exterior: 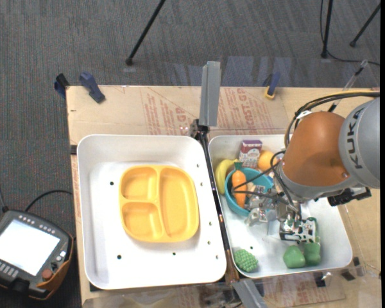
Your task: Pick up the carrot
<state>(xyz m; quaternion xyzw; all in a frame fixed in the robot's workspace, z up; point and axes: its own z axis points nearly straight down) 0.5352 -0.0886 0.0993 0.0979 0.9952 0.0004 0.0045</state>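
Floor: dark grey carpet behind the bench, crossed by thin black stand legs (149, 25); a teach pendant (27, 252) with a pale screen lies at lower left.
Bench: brown board (147, 108) printed with faint red writing, too faint to read; two clamps on its far edge, one blue (92, 86), one blue and yellow (271, 85); a grey upright post (210, 101) stands between the bins.
Bins: two, white, side by side; left bin (96, 236), right bin (337, 233).
Left bin contents: one yellow divided tray (159, 203) with three compartments, nothing else.
Carrot: carrot (239, 187), orange, one, lying in a teal bowl (231, 194) in the right bin's left half; a black cable crosses it.
Neighbours: one banana (223, 170) touching the bowl's left rim; one small carton (250, 151) behind the bowl, its print too small to read; one orange round fruit (266, 160) beside the carton.
Front of right bin: one green knobbly item (246, 260); two smooth green pieces (303, 255) near the front right.
Arm: arm (321, 156), grey, orange band; the letters "KU" show on its casing; it covers the bin's middle.
Gripper: gripper (283, 218) sits just right of the bowl, close to the carrot; whether it is parted or closed cannot be made out, nor whether it has hold of anything.
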